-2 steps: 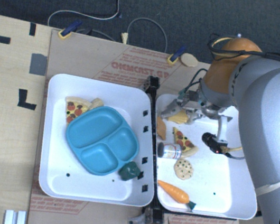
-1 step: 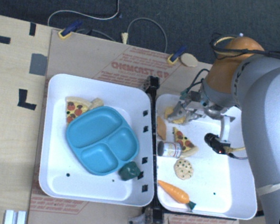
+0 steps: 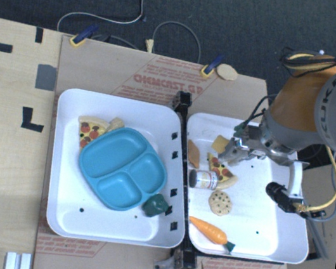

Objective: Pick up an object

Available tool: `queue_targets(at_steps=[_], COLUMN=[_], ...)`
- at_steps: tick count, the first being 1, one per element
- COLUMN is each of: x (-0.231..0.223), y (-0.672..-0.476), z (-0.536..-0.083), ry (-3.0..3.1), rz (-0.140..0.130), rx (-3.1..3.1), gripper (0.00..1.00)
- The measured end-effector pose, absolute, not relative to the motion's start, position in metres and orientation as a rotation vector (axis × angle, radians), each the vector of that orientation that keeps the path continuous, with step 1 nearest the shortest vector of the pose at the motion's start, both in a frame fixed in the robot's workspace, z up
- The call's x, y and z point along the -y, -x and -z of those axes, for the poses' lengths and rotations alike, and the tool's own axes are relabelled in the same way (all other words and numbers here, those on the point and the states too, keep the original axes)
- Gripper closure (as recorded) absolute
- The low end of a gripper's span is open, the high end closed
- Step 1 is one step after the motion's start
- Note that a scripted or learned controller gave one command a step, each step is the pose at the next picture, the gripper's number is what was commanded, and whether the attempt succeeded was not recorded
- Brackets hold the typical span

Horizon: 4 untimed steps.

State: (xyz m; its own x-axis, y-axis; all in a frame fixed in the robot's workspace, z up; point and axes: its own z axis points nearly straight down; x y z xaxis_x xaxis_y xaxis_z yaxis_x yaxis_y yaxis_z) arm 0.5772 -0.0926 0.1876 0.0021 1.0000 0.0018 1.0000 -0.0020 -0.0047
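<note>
The arm [image 3: 320,93] enters from the right and angles down into the right bin [image 3: 265,241]. The gripper [image 3: 235,150] sits low over the upper-left part of that bin. Its fingers point down and to the left. Whether the jaws are apart or closed cannot be told from this slanted view, and nothing can be seen between them.

Objects nearest the gripper:
- A pizza slice [image 3: 221,170] lies just below and left of the fingertips, close to them; contact cannot be confirmed.
- A tan wedge [image 3: 220,144] lies just beside the gripper on its left.
- A small jar [image 3: 202,180] lies on its side below the pizza slice, near the divider.
- A cookie [image 3: 220,202] lies below the jar, apart from the gripper.
- A carrot [image 3: 210,232] lies near the bin's lower left corner, well apart from the gripper.
- A brown piece [image 3: 193,154] lies against the left wall.

The left bin [image 3: 63,164] holds a blue divided plate [image 3: 122,168], a second pizza slice [image 3: 90,131] at the plate's upper left edge, and a dark green item [image 3: 155,206] at its lower right edge.
</note>
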Motion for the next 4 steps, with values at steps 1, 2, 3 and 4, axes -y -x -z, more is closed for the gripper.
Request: queue_targets(at_steps=[1,2,3,4], x=[0.093,0.109,0.155,0.100], y=[-0.581,-0.596,-0.624,-0.651], z=[-0.184,-0.089,-0.216,-0.155], ry=[2.219,2.223,2.232,2.214], rz=[-0.001,0.003,0.009,-0.002], rx=[2.221,2.227,2.230,2.226], gripper=[0.00,0.00,0.00,0.00])
